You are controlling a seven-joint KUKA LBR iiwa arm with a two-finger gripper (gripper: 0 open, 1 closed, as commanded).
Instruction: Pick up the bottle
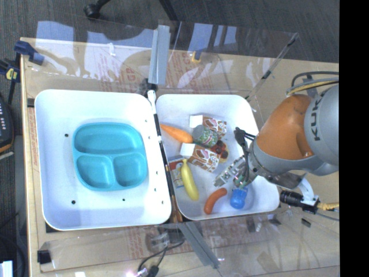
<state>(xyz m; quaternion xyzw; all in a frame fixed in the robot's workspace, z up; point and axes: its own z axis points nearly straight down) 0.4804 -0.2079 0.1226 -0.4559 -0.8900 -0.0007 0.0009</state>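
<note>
**Bottle low in the right bin, gripper beside it**

On the left, a white bin [52, 154] holds a teal divided tray [109, 156]. The right bin [173, 105] is crowded: an orange carrot [176, 133] near its left wall, a yellow banana [188, 180] below it, two printed cartons [209, 124] [203, 157] and a green-grey can-like object [203, 135] in the middle, and a red-orange sausage [215, 199] near the front wall.

The bottle [238, 198] is small and blue, lying by the front wall just right of the sausage; its shape is hard to make out.

The gripper [235, 175] hangs directly above the bottle, close to or touching it. Whether its fingers are apart or together I cannot tell. The arm's orange band [285, 133] overhangs the bin's right edge.
</note>
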